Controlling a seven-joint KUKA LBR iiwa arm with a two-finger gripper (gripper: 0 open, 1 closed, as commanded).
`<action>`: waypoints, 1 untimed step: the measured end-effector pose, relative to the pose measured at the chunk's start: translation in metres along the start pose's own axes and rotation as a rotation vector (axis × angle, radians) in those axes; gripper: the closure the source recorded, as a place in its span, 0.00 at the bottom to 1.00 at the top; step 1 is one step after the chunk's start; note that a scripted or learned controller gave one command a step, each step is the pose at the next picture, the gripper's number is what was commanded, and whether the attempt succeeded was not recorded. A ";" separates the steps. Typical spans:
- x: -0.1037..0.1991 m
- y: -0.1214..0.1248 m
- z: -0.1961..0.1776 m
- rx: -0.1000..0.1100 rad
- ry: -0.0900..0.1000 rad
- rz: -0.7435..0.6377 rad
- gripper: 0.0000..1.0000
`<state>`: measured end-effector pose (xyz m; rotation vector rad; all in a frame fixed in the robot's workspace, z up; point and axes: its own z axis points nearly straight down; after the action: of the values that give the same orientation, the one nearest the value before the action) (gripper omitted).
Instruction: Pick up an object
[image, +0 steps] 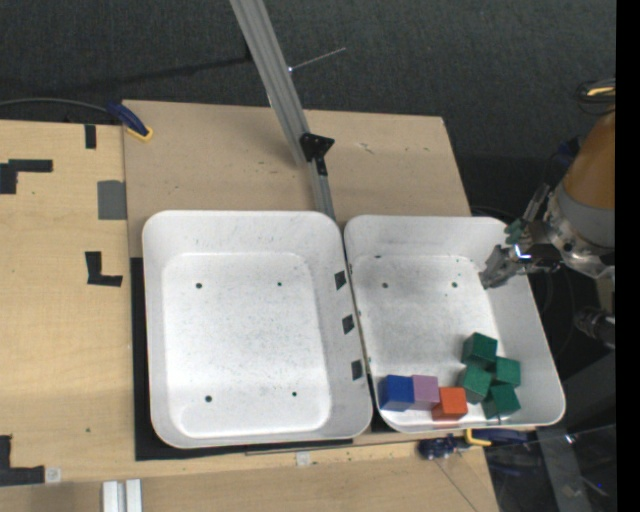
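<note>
The right bin (415, 290) holds blocks (455, 385) crowded in its near corner; its far half lies bare. The claw (497, 268) hangs over that bin's right rim; I cannot tell its grip.

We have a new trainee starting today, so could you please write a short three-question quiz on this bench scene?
1. True or false: the blue block lies in the left bin.
2. Which block touches the orange block: A blue, B purple, C none?
3. Fill in: the gripper is above the right bin's ____ edge.

Key: 1 false. 2 B, the purple block. 3 right.
</note>
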<state>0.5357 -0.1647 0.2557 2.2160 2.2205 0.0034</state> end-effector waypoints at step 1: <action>0.056 0.002 -0.005 0.004 0.004 -0.005 1.00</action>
<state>0.5376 -0.1090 0.2609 2.2146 2.2299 0.0023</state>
